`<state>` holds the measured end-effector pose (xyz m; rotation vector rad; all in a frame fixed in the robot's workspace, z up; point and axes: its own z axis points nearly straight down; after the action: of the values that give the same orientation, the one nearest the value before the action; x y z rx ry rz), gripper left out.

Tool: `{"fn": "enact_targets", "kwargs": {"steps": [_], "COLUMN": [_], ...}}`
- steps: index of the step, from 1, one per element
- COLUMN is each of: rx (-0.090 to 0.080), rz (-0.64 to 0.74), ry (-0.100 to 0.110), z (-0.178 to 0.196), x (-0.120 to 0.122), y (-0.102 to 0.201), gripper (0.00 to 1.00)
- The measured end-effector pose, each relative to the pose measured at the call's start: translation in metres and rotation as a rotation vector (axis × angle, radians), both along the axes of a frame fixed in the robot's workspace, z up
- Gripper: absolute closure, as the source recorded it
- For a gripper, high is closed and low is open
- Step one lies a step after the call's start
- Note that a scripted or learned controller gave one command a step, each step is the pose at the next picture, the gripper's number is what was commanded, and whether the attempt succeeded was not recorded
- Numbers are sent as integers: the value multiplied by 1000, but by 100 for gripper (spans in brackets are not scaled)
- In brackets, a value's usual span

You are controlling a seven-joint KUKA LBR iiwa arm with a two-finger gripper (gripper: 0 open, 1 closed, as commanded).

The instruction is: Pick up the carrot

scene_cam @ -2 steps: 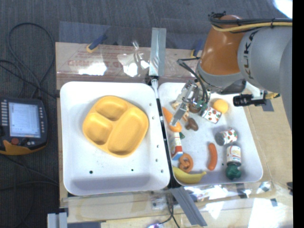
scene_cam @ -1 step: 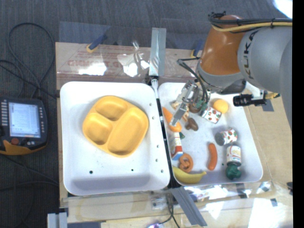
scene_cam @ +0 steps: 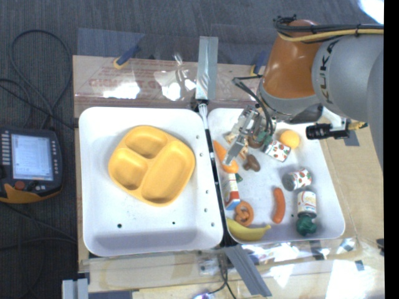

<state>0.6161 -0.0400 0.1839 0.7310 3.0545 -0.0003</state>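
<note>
Overhead slanted view of a table bearing two shallow white bins side by side. The left bin holds a yellow divided plate, tilted slightly, near the bin's centre. The right bin holds several small things. The carrot, orange and slender, lies along the bin's left wall, at about 10 o'clock from the bin's centre. The claw hangs over the upper left part of the right bin, its metal fingers pointing toward 7 o'clock, their tips just beside the carrot at its 3 o'clock side; whether they are spread or clenched cannot be told, and nothing is seen between them. A banana lies at the bin's 6 o'clock edge, with a pretzel just above it. A sausage lies near the centre, upright in the view. A green bottle lies at 4 o'clock, a can at its 12 o'clock. A lemon rests at 1 o'clock.
</note>
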Motion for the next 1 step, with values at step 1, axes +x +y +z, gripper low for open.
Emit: {"fn": "enact_targets", "kwargs": {"steps": [1], "rx": [0], "rz": [0], "ry": [0], "z": [0], "x": [0], "y": [0], "gripper": [0]}}
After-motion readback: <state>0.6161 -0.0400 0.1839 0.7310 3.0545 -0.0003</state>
